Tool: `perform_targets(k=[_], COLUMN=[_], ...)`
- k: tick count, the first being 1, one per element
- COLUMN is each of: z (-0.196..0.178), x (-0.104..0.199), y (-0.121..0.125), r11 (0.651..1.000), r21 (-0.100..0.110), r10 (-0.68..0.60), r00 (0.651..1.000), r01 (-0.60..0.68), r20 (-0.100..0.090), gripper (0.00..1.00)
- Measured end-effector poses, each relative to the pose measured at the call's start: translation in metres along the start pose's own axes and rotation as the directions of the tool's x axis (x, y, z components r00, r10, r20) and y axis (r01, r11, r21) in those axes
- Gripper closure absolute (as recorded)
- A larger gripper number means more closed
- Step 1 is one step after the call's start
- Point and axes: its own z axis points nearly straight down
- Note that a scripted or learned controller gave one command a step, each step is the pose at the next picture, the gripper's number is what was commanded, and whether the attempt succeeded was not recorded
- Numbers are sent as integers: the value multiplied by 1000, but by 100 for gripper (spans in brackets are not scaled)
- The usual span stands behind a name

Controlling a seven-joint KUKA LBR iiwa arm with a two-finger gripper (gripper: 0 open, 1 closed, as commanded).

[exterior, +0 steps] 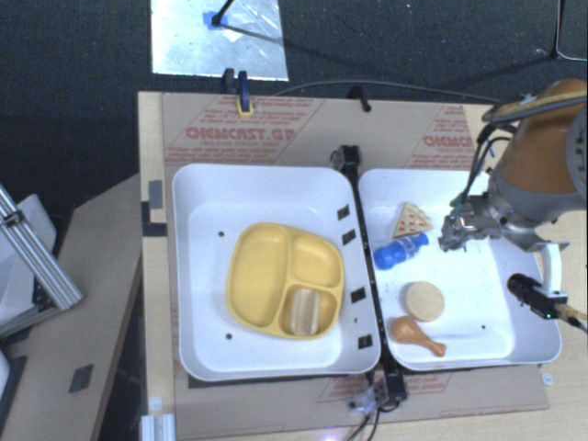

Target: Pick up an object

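Blue bottle [401,250] in right bin [524,338], just beside tool [453,235], not touching; tool's grip state: cannot tell.

Grey-and-orange robot arm [547,159] is running off right edge, covering pt of rim of shallow white right bin [478,306]. Pale item [301,310] in yellow divided tray [262,274] is blurring beyond ID.

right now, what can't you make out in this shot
- Camera view: pale thing in the lower right compartment of the yellow tray, too blurred to identify.
- Camera view: right bin, right-hand wall partly hidden by the arm.
- Camera view: blue bottle, any label too small to read.
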Motion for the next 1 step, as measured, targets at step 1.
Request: perform_targets(k=[1], z=[-43], x=[-3], y=[2], r11=[1000], r21=[0], r10=[0], r00=[1000], r01=[0], r20=[0], gripper=[100])
